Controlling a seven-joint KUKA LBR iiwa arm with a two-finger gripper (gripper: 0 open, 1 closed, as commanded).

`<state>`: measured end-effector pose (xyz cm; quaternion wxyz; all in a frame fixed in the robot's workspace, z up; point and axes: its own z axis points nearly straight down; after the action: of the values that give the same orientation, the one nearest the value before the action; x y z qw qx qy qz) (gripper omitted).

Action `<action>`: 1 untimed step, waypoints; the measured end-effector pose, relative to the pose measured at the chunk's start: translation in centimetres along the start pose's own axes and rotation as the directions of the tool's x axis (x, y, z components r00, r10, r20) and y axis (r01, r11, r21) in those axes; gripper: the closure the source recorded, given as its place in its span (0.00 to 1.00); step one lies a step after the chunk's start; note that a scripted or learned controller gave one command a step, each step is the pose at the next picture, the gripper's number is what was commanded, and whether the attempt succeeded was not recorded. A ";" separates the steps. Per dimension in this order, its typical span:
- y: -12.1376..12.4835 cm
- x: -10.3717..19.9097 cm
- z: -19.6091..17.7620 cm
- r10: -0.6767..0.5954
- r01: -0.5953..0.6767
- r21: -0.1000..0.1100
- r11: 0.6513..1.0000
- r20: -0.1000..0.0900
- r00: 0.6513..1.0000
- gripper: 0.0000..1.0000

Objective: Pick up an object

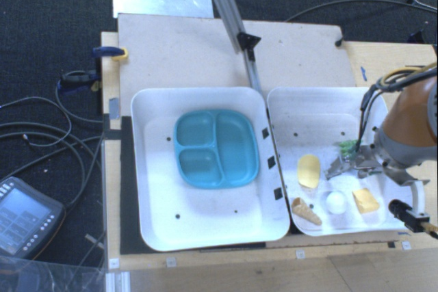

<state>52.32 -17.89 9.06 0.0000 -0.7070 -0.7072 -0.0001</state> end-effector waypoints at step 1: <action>0.1 0.0 -1.1 0.000 0.000 -0.004 1.000 0.001 1.000 1.00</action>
<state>52.43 -17.91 10.17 -0.0015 -0.7069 -0.7073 -0.0012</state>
